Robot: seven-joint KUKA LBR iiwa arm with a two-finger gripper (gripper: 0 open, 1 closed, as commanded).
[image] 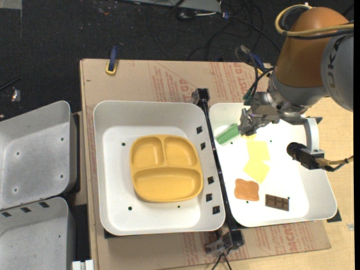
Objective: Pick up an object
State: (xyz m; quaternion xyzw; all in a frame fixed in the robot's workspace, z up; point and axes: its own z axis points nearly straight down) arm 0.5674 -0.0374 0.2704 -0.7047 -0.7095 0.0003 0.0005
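The table (146, 75) is topped with brown cardboard printed in faded red lettering, and it carries two shallow white bins side by side. The left bin (107, 151) has rounded corners and small dark dots on its floor. The right bin (320, 198) touches it along a black divider (212, 156) fitted with small black clips. A blue and yellow clamp (112, 61) grips the table's far edge. Grey perforated metal panels (34, 151) lie to the left on the dark floor (50, 21), where cables (225, 7) trail.
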